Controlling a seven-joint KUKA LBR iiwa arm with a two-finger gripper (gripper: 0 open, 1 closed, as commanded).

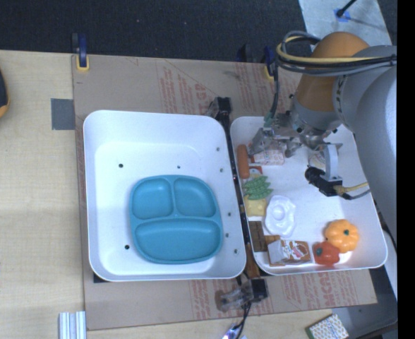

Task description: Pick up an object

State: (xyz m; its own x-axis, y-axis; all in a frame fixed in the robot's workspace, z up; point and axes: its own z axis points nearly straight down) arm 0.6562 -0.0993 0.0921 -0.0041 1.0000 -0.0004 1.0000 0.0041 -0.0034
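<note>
Bench: right bin (368, 210) crowded along left wall; jaws (278, 143) at far edge.

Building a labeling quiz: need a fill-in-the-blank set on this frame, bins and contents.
1. The blue divided plate lies in the ____ bin.
2. The plate has ____ compartments.
3. The orange pumpkin toy sits in the ____ bin, beside a red toy.
4. The gripper hangs over the ____ end of the right bin.

Missing words: left; three; right; far
</note>
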